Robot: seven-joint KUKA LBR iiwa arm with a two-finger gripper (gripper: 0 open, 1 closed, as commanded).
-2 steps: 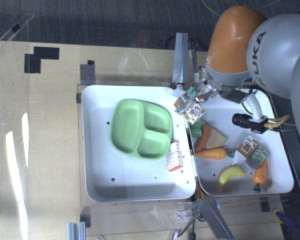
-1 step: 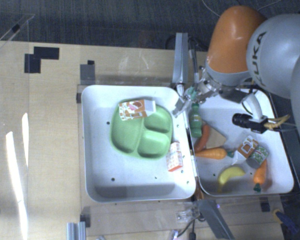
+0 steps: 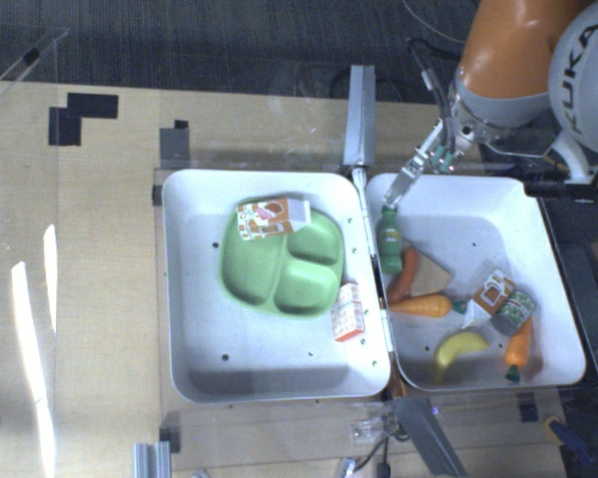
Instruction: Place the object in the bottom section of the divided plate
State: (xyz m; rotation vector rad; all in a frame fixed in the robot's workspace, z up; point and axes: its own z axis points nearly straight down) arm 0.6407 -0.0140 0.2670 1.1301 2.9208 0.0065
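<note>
A green divided plate point(image 3: 282, 262) lies in the left bin point(image 3: 194, 357). A small orange-and-white carton point(image 3: 271, 217) rests on the plate's upper-left section. A second small carton point(image 3: 348, 312) lies just off the plate's lower right edge, against the bin wall. My gripper point(image 3: 397, 193) reaches down over the top left corner of the right bin point(image 3: 563, 366). Its tip is just above the cap of a green bottle point(image 3: 390, 242) that lies along that bin's left wall. Whether it touches the bottle is unclear.
The right bin also holds two carrots point(image 3: 422, 306) point(image 3: 518, 347), an orange-red piece point(image 3: 406, 272), a yellow banana point(image 3: 459, 348), a tan wedge point(image 3: 433, 273) and a small carton point(image 3: 501, 300). A metal divider rail point(image 3: 359, 118) runs between the bins.
</note>
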